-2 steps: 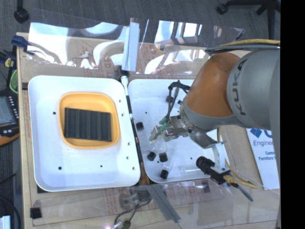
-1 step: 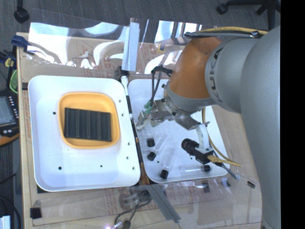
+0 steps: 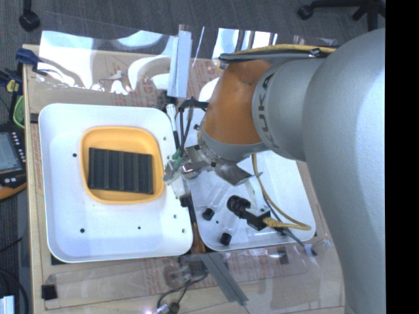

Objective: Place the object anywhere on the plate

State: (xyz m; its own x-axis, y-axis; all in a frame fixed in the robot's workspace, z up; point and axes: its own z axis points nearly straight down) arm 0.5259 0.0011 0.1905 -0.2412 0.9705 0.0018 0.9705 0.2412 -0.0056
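The arm (image 3: 262, 110) leans over the seam between the bins, presumably heading for the yellow plate (image 3: 121, 139), though whether anything is carried cannot be told.

plate (image 3: 122, 139): yellow rim, black ribbed centre | bins (image 3: 59, 208): white | arm (image 3: 327, 97): grey, orange band (image 3: 237, 106)

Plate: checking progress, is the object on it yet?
Cannot tell. The plate carries a dark ribbed slab, which may be the object or part of it.
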